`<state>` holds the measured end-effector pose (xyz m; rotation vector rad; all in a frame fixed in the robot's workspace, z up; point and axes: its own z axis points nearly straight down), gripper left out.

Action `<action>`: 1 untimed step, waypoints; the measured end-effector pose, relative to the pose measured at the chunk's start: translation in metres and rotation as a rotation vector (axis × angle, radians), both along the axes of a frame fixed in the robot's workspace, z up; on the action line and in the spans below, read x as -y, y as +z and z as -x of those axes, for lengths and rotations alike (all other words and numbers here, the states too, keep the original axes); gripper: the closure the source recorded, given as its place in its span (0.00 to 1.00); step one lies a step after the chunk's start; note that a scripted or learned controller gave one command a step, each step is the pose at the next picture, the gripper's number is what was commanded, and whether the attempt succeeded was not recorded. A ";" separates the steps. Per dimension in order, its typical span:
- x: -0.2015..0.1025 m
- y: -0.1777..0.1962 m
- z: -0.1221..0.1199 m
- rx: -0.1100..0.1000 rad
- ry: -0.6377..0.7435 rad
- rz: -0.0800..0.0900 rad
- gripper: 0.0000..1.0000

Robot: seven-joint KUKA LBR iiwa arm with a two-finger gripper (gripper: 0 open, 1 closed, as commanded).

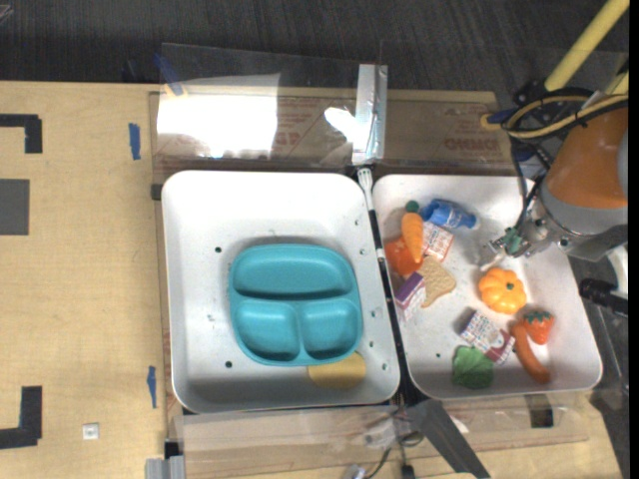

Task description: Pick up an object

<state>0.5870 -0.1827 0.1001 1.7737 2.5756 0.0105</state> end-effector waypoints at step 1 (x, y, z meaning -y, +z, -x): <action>-0.032 -0.012 -0.014 -0.007 -0.500 -0.006 1.00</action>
